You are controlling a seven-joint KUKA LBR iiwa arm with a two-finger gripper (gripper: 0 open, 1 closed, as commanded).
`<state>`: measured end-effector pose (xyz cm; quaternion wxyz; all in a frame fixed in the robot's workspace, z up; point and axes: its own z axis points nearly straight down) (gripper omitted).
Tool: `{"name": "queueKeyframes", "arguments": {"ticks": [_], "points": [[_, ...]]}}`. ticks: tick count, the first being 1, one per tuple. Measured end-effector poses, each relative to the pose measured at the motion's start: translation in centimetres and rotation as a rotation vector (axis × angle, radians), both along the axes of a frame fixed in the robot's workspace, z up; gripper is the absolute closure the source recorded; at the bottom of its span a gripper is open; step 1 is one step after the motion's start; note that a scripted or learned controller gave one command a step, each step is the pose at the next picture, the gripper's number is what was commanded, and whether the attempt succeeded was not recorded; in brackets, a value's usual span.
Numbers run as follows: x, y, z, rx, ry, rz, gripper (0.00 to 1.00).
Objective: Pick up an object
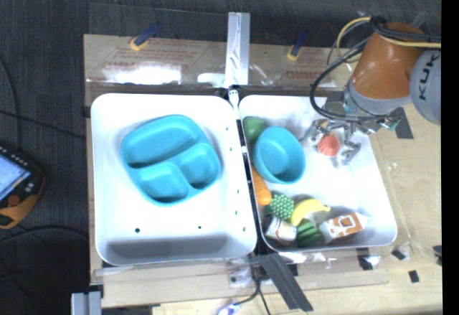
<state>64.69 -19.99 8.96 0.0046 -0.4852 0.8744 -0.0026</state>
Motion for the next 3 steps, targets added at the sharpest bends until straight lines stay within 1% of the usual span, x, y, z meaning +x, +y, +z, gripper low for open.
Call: {"name": "queueKeyframes", "arguments": {"ticks": [1, 2, 3], "points": [[0.2, 0.1, 1.2, 0.001, -0.007, -0.002, 1.0], [1.8, 1.8, 10.5, 0.002, 0.005, -0.055, 1.0], [2.3, 5.5, 11.6, 0.002, 0.005, -0.023, 1.0]]}}
